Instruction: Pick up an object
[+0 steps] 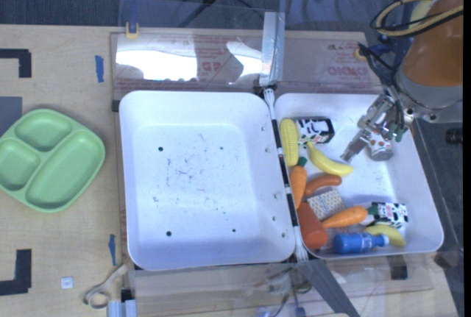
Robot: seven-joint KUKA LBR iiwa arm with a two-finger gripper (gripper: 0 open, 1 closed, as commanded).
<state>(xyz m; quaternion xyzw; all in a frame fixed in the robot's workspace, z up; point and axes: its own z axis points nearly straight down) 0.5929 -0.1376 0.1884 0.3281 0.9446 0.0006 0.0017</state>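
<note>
The nearest candidate for the pick is taken to be the banana (329, 160), which lies in the right bin (425, 198) near its middle, just below and left of the gripper (366, 136). Its long axis runs on a diagonal, from a stem end at the upper left, beside the black-and-white carton (316, 130), down to a tip at the lower right; the curve bows toward the bin's near side. For a clean grasp, the fingers would best be set across that axis, at the thick middle of the fruit, so that the closing line is square to the diagonal and nothing beside it is caught. The approach is judged to call for a short move down and to the left, with the wrist turned to suit.

The gripper is seen tilted, over the bin's far right part; a small silver and red thing (381, 147) sits right at it, and whether that is held or merely lying beneath cannot be told, nor how wide the gripper stands.

Outward from the banana, a corn cob (289, 141) lies against the left wall, upright in the view, with carrots (298, 181) below it and a blue bottle (358, 242) along the near edge. The left bin (147, 124) sits beside, and a green divided plate (48, 159) rests well apart on the bench (59, 65)
</note>
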